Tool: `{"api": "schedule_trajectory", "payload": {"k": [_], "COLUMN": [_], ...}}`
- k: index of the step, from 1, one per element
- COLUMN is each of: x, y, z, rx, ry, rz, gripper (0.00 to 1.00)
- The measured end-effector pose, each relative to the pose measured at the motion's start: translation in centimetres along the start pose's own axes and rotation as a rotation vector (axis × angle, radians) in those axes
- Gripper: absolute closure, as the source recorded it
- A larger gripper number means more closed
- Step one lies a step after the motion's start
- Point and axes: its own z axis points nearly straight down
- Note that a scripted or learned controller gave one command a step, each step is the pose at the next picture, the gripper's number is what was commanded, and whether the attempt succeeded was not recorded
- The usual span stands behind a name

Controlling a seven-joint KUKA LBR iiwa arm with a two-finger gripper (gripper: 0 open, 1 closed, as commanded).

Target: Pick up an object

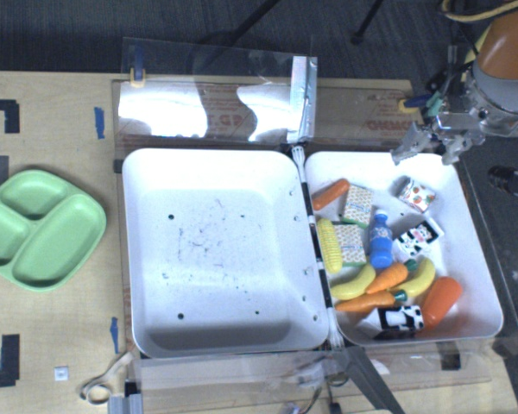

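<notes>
While the arm hangs at the upper right of the frame, its gripper (425,147) sits above the far rim of the right bin (482,276); I cannot tell how far the fingers are parted, and nothing shows between them. Lower in that bin lie a blue bottle (380,241), corn cob (329,243), bananas (354,279) and carrots (387,281). A green divided plate (40,228) rests on the bench (52,102), far left.

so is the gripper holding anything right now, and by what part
Nothing is held. The gripper hangs above the right bin's far edge, with nothing between its fingers, apart from the toys below.
</notes>
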Motion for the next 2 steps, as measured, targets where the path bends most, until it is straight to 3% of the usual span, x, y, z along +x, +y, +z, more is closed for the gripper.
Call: {"api": "schedule_trajectory", "payload": {"k": [1, 2], "x": [5.4, 1.1], "y": [-0.6, -3.6], "z": [2.7, 11.9], "rx": [0.000, -0.001], "ry": [0.000, 0.000], "rz": [-0.149, -0.207], "gripper": [0.00, 0.00]}}
